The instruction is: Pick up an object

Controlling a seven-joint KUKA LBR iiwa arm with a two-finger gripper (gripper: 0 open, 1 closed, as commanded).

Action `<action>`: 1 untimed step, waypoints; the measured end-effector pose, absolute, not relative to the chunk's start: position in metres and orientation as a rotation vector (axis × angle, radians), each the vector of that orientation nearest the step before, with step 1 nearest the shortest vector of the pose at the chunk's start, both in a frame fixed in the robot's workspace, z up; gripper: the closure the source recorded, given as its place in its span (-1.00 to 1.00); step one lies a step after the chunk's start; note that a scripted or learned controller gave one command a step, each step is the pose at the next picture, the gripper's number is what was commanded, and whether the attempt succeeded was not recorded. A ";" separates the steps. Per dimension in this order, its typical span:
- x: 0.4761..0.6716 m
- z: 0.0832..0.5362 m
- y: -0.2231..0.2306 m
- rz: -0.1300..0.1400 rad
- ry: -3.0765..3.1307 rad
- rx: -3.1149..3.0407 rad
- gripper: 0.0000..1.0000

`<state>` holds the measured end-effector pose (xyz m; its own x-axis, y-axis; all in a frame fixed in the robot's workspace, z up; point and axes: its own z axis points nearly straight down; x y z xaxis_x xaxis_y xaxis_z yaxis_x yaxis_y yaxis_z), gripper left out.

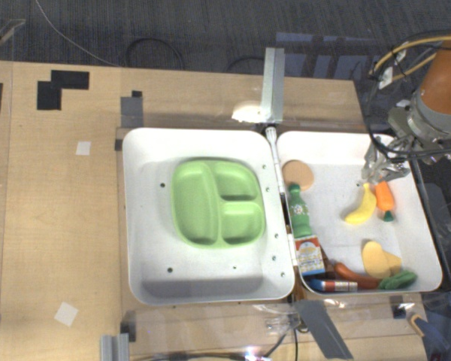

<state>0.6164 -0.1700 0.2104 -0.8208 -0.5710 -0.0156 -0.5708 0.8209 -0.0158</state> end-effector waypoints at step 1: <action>0.637 0.092 -0.207 -0.014 2.944 -1.048 1.00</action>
